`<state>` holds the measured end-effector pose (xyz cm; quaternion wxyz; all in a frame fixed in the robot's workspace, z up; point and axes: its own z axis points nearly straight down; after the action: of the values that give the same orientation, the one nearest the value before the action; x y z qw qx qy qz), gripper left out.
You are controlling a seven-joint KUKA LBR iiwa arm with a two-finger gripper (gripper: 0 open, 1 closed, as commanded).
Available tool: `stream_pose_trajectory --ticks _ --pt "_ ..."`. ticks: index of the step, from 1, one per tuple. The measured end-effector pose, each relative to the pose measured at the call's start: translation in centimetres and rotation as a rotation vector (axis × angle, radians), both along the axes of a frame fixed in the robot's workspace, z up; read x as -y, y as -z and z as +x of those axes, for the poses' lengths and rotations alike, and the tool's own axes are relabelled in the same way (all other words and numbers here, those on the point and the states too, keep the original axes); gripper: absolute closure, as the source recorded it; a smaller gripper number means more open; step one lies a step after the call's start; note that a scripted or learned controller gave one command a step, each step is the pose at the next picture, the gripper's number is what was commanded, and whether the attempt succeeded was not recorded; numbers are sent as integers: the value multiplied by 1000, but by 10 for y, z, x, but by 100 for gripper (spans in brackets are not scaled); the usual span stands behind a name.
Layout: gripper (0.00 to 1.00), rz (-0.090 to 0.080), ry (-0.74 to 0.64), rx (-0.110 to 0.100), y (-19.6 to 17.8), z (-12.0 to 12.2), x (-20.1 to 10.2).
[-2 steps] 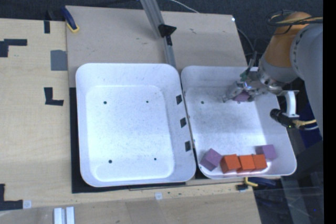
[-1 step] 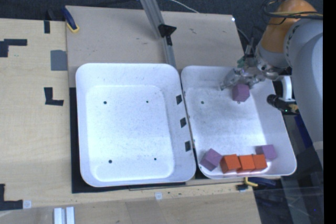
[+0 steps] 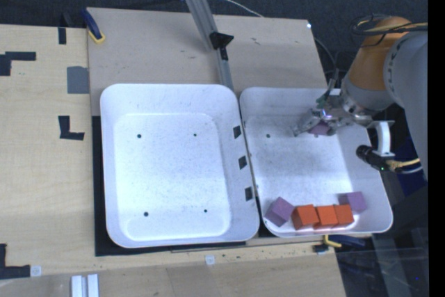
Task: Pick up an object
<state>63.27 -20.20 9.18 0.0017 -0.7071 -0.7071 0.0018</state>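
- Gripper [image 3: 316, 123] low in right bin [image 3: 292, 156], near far-right rim; jaws' gap can't tell, purple bit [image 3: 320, 128] at tips.
- Orange blocks [image 3: 322, 216] + purple blocks [image 3: 280, 209] line near rim; mid floor open.

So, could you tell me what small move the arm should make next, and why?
Probably a short, slow lift straight up. The gripper sits low in the right bin, at its far right side, with a small purple piece at its tip. Whether that piece is actually held is unclear, and a small rise would show it. The other blocks lie along the near edge.
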Motion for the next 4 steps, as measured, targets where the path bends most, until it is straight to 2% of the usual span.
stream_pose_trajectory --ticks 1,2,3,4 --pt "0 2 -2 -9 0 48 7" --pt "0 0 0 0 0 2 7" --pt "0 2 -1 -10 0 48 7" --pt "0 0 0 1 0 3 -2"
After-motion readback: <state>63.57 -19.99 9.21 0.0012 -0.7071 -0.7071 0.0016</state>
